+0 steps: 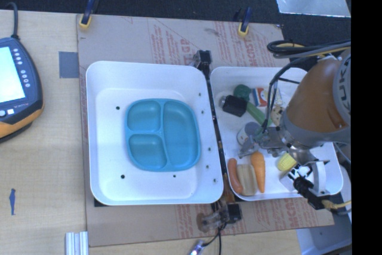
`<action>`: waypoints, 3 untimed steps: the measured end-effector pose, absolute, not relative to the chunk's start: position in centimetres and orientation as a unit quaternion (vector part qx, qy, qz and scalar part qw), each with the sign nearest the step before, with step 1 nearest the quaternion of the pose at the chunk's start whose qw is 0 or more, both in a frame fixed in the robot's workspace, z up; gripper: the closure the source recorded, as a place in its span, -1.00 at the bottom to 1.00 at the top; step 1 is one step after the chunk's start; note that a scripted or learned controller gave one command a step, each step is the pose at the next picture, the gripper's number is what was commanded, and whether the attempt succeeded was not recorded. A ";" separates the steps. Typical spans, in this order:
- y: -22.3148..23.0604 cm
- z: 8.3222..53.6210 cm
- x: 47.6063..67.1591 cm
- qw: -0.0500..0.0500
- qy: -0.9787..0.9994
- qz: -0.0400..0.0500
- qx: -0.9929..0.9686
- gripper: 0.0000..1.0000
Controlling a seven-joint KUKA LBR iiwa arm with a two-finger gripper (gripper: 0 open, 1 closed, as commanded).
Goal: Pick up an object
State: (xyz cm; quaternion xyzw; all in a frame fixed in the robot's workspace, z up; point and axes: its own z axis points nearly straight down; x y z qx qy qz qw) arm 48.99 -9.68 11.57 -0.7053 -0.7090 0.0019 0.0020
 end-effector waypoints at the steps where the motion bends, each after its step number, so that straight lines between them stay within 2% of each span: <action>1: -9.9 9.1 49.9 0.003 -0.709 0.002 -0.705 -1.00; 2: -9.4 9.1 49.1 0.003 -0.709 0.002 -0.705 -1.00; 3: -9.5 10.1 49.1 0.003 -0.711 0.003 -0.703 1.00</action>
